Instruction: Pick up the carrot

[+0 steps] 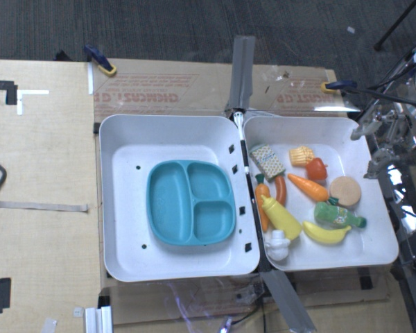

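Running this one remotely and the carrot (308,186) worries me a bit. It sits in the right bin (381,255), roughly dead centre, maybe a touch toward 12. Its long axis runs from about 10 o'clock to 4 o'clock, with what looks like the thin tip up at 10 and the fat end down at 4, right by the round tan disc (345,191).

Trouble is the crowding. A red piece (317,168) sits just beside it at 12, the disc is close at 3, and a green bottle (338,216) lies near at 5. If the grasp comes down off-centre or crosswise to the wrong axis, I reckon it clips a neighbour or grabs that instead. There's also a second orange thing (281,189) at 9 of the carrot that a program could mistake for it.

The arm's metal hardware (388,134) is off at the bin's 2 o'clock edge; I can't tell how the pincer stands or if it has hold of anything.
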Motion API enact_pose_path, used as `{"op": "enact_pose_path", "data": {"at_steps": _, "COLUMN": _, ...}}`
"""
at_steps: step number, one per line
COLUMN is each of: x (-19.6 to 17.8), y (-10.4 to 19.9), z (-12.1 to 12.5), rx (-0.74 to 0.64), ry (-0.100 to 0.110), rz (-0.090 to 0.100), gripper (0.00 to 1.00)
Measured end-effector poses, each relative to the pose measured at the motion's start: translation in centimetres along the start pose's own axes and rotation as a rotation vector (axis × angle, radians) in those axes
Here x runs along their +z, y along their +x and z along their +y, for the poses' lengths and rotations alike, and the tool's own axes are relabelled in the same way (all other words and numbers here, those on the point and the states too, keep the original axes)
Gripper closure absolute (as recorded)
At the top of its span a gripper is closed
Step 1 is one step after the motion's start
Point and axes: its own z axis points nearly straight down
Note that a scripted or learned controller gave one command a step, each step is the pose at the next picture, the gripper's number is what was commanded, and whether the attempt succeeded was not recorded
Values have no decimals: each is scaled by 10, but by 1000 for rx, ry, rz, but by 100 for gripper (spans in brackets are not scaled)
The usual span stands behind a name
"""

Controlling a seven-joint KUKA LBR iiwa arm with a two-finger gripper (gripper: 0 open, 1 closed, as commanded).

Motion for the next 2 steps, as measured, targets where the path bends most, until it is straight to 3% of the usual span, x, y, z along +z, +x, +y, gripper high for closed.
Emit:
{"op": "enact_pose_path", "data": {"at_steps": 1, "x": 160, "y": -3, "z": 20, "rx": 13, "ry": -1, "rz": 3, "gripper": 0}}
{"op": "enact_pose_path", "data": {"at_steps": 2, "x": 166, "y": 36, "z": 63, "rx": 30, "ry": 0, "rz": 0, "gripper": 0}}
